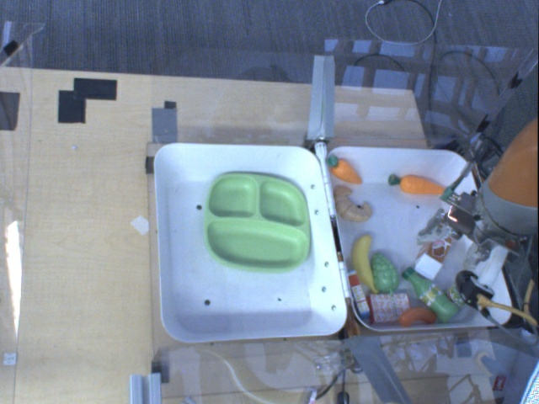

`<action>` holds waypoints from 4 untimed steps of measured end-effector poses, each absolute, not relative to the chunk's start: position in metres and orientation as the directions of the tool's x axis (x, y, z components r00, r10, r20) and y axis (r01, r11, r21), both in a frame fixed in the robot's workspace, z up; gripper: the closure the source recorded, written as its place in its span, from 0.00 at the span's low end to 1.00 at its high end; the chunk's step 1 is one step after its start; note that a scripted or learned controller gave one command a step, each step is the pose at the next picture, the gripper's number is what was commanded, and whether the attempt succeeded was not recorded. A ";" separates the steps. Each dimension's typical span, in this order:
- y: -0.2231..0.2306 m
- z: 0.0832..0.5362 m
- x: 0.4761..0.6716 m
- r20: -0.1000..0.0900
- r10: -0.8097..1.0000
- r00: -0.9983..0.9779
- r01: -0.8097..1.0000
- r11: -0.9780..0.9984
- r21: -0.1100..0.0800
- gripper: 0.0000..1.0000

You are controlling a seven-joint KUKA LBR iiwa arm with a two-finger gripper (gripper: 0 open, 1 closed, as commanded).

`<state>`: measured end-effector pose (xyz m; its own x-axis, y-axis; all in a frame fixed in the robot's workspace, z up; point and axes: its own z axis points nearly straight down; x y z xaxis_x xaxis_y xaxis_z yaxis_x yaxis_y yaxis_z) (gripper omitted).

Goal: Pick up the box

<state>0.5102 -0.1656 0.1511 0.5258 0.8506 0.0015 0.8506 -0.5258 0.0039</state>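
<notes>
The small box (389, 307) lay flat at the near edge of the right bin (383, 162), beside the bottle (431, 295). It looked light and stiff; holding its long sides seemed best. I could not tell how the gripper (446, 230) stood.

Tray (256, 222) in left bin (181, 251)

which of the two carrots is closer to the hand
The carrot near the right bin's far right side, just up from the hand. The other carrot lies in that bin's far left corner, beside the divider.
</notes>
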 end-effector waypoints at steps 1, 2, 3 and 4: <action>-0.109 0.096 0.541 0.003 0.861 0.508 0.861 -0.508 0.013 0.00; -0.151 0.092 0.624 0.003 0.819 0.574 0.819 -0.574 0.014 0.00; -0.150 0.089 0.521 0.003 0.879 0.477 0.879 -0.477 0.009 0.00; -0.174 0.128 0.586 0.001 0.811 0.585 0.811 -0.585 0.003 0.00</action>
<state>0.5858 -0.1738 0.1277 0.5855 0.8107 0.0013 0.8107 -0.5855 0.0034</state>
